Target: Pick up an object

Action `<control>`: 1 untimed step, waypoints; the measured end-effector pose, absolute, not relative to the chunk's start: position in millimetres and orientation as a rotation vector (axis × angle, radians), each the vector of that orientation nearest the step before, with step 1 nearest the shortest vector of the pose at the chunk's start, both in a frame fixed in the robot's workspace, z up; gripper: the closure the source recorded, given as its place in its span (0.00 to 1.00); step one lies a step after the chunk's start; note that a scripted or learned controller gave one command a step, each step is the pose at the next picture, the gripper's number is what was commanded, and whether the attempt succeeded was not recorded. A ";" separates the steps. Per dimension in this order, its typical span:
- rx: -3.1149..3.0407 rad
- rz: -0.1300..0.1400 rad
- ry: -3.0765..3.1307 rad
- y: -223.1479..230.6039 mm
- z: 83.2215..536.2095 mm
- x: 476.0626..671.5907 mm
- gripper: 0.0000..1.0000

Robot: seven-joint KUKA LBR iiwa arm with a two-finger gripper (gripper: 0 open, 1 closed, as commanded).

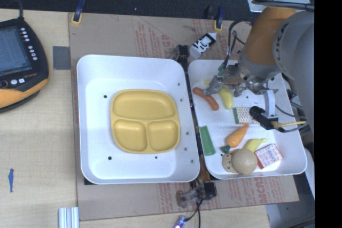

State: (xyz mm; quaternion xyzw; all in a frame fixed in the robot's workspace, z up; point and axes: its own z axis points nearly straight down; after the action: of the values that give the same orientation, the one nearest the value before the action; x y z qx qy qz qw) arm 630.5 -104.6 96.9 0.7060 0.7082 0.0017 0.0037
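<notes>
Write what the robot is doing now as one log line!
pincer: low in right bin | nearest: yellow toy, sausage | yellow tray: left bin

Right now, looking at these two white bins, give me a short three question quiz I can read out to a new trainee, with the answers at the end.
1. True or false: the yellow three-compartment plastic tray lies in the left white bin.
2. Multiple choice: the orange plastic carrot lies nearest to which item? A) the black tablet with an orange case B) the small yellow plastic banana C) the blue clamp
3. Fill the blank: the grey arm's two-finger gripper hangs over the ______ white bin.

Key: 1 true. 2 B. 3 right; it is above the far end of that bin, near the reddish sausage-shaped toy.
</notes>
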 end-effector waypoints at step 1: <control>2.211 0.007 2.217 -112.1 97.5 634.6 0.00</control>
State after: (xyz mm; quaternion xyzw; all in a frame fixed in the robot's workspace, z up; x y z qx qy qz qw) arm 634.6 -112.1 97.5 0.7061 0.7081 0.0022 0.0051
